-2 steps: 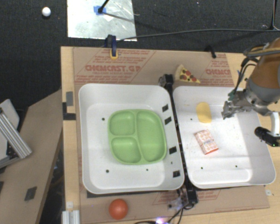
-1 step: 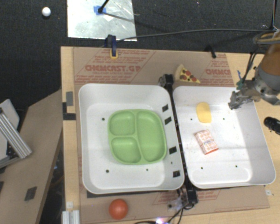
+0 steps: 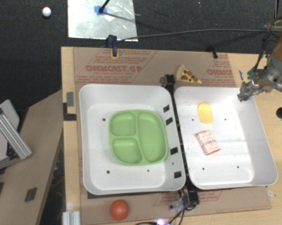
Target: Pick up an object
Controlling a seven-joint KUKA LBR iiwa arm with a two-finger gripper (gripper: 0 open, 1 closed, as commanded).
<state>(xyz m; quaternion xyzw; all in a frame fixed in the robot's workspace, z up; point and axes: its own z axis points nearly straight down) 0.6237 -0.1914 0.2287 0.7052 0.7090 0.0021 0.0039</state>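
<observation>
Two shallow white bins sit side by side on the bench below me, the left bin (image 3: 91,125) and the right bin (image 3: 258,139) touching along a dark seam with small black clips. From the overhead camera, my gripper (image 3: 246,92) hangs at the far right, over the upper right corner of the right bin, with my grey wrist and its orange band running off the edge. Whether I am clenched or released I cannot tell; the tips are too small and blurred, and nothing visible sits between them.

Inside the right bin lie two objects, well apart from me. One is a small yellow rounded block (image 3: 205,112) in the upper middle of the bin. Just below it, not touching, lies a small white packet with red print (image 3: 208,142), tilted at a slant near the bin's centre.

The left bin holds a light green plastic divided plate (image 3: 138,137) with three compartments, lying flat in the middle.

Outside the bins, a toy pizza slice (image 3: 188,74) rests on the cardboard sheet (image 3: 131,64) just behind the seam, and an orange-red ball (image 3: 119,209) sits in front of the left bin.
</observation>
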